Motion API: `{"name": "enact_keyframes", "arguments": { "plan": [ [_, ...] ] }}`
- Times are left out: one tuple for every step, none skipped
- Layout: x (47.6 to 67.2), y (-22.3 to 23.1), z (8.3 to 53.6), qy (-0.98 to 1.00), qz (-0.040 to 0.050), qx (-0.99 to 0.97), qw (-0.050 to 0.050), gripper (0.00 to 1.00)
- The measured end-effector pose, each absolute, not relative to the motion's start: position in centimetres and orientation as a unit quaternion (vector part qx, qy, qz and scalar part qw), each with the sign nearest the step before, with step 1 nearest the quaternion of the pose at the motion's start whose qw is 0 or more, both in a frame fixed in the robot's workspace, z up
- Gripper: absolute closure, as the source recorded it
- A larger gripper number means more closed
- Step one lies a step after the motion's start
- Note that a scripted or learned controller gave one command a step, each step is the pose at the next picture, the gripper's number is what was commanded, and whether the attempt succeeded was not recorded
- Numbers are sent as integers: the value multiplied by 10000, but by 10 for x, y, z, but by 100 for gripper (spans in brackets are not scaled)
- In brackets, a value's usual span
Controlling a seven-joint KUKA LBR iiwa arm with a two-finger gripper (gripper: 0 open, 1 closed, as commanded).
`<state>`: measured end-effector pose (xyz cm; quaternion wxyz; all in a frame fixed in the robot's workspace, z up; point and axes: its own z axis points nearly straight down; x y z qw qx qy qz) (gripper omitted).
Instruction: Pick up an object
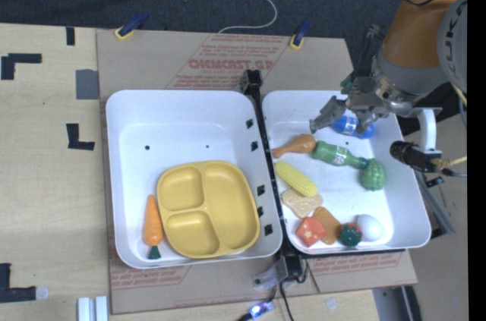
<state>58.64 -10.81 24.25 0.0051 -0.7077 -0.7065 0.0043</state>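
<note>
Blue object [351, 124] sits between the spread fingers [328, 114].

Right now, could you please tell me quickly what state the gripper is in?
Gripper: over the right bin, above a blue object; open or closed cannot be told.

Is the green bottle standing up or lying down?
Lying down. The green bottle rests on its side on the floor of the right bin, between the chicken drumstick and the broccoli.
</note>
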Motion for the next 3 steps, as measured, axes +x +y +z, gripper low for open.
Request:
{"name": "enact_keyframes", "arguments": {
  "plan": [
    [588,-108,249,-7076,8,-7066,5,0],
    [591,-101,187,-7078,28,-7064,32,0],
    [583,-99,123,-7075,30,-7067,33,0]
  ]
}}
